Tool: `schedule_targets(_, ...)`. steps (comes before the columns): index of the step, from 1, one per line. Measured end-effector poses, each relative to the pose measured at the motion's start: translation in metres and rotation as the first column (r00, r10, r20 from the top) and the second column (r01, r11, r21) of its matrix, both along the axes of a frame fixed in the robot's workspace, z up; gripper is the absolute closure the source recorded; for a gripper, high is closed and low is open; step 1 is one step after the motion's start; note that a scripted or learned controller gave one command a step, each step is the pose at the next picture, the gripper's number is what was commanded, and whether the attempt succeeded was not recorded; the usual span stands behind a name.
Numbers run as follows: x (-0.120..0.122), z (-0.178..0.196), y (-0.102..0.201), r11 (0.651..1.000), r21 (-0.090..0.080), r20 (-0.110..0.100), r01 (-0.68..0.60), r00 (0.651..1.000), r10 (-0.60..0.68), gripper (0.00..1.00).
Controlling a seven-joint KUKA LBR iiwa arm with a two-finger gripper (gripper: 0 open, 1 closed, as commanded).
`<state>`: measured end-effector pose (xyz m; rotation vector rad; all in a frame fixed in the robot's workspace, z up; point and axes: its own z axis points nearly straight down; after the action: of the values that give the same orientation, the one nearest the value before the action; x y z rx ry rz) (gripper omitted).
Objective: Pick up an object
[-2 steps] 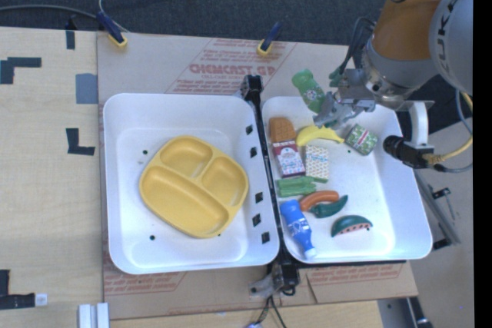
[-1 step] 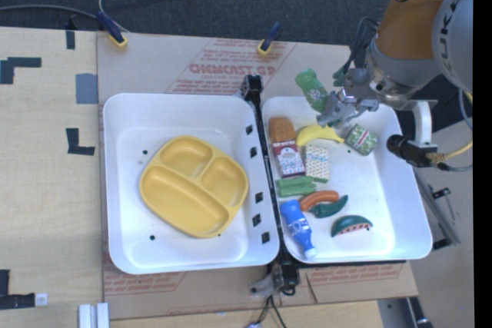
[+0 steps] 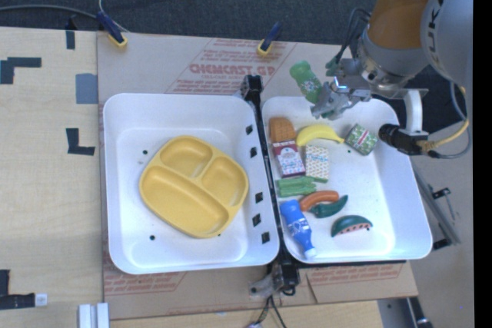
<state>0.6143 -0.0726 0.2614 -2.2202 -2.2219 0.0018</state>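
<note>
The green bottle (image 3: 305, 80) hangs tilted over the right bin's (image 3: 400, 188) far rim, just beside my pincer (image 3: 332, 100), and I cannot tell how the pincer stands. Nearest lie a blue bottle (image 3: 296, 225) and a watermelon slice (image 3: 351, 225); farther back a banana (image 3: 318, 135) and a green can (image 3: 360, 138). In the left bin (image 3: 123, 165) rests a yellow divided plate (image 3: 194, 185).

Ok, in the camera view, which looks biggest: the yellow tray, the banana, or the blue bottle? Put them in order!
1. Yellow divided tray, by far the largest.
2. Blue bottle.
3. Banana, which looks close to the bottle in length but thinner, so those two are nearly tied.
</note>
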Motion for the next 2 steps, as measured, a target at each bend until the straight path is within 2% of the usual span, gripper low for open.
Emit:
schedule_targets(1, -0.043, 0.013, -0.011, 1.000, 0.000, 0.001, 0.000, 1.000, 0.000, 1.00)
schedule_targets(2, -0.039, 0.005, -0.032, 1.000, -0.001, 0.000, 0.001, 1.000, -0.001, 1.00)
